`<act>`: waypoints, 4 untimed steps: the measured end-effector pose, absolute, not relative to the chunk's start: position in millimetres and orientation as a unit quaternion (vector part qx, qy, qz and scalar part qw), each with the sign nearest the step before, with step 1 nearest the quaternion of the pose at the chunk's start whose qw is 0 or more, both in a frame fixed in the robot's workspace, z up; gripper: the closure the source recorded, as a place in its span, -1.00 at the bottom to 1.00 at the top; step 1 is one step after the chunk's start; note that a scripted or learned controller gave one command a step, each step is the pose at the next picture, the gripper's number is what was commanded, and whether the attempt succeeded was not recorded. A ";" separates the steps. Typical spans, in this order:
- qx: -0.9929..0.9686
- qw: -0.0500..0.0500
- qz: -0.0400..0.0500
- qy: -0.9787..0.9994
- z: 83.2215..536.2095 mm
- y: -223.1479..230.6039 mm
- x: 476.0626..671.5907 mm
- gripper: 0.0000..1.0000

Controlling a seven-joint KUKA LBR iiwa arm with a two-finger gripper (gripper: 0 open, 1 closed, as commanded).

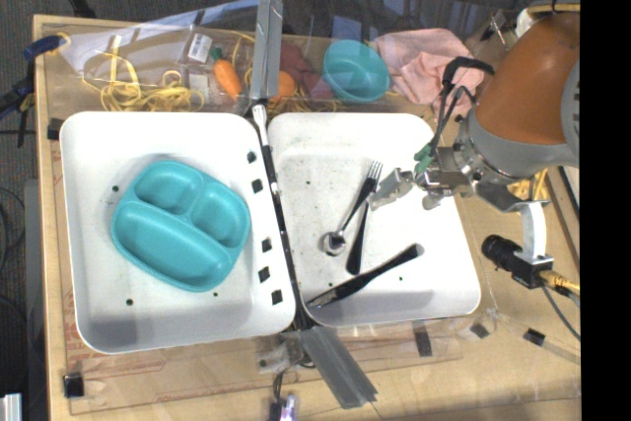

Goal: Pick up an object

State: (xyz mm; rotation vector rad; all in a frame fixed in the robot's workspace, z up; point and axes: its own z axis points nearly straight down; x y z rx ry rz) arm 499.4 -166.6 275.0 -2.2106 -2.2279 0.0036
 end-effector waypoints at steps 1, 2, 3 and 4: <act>-0.673 0.002 0.002 -0.740 221.8 -189.6 535.5 -1.00; -0.713 0.002 0.002 -0.701 175.1 -209.7 632.6 -1.00; -0.672 -0.001 -0.001 -0.741 95.3 -206.2 612.8 -1.00; -0.667 0.000 0.000 -0.745 111.1 -209.5 636.3 -1.00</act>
